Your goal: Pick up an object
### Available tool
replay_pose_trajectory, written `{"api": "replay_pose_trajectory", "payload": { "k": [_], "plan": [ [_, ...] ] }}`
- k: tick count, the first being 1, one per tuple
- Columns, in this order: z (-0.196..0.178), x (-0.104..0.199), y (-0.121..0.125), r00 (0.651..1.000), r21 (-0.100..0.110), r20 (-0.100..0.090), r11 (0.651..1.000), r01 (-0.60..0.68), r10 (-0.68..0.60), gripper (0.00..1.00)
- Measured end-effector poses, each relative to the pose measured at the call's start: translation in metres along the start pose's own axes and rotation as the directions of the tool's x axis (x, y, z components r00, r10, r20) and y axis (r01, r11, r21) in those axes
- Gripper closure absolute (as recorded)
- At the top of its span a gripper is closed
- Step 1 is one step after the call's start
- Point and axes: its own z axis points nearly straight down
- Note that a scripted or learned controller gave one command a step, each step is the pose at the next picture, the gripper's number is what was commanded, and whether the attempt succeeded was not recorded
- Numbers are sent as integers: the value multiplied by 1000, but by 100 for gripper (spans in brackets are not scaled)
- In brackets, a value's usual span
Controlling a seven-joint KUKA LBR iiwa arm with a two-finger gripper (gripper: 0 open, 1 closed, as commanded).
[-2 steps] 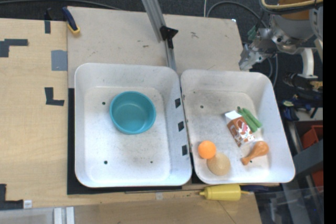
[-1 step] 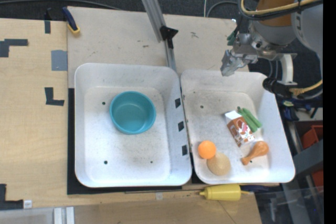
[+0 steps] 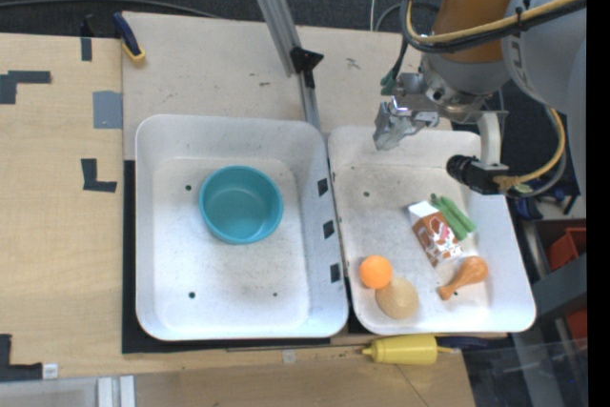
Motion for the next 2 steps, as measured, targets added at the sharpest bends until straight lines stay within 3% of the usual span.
{"api": "replay_pose_trajectory", "payload": {
  "k": [2],
  "plan": [
    [19,107,-17,1000,2,1,1000,0,0,100]
  ]
}}
